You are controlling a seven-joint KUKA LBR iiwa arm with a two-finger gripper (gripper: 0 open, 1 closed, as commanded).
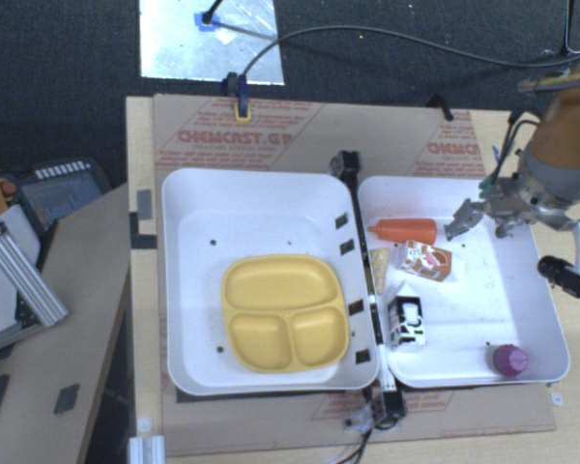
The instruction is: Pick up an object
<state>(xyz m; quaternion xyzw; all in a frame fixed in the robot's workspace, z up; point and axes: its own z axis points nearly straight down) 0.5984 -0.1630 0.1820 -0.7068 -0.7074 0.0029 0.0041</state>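
Note:
My gripper (483, 224) hangs over the upper right part of the right bin (536, 288), open with nothing between its fingers. Just to its left lies an orange carrot-shaped object (403, 229), with one fingertip (459, 225) close to its right end. Below the carrot sits a small red-and-white packet (425, 260). A black-and-white carton (407, 321) lies near the bin's left wall. A purple object (509, 360) rests in the front right corner.
The left bin (188, 259) holds a yellow divided plate (283, 311). A black divider with clips (360, 259) runs between the bins. The arm's orange band (570, 133) stands above the right bin's far right edge.

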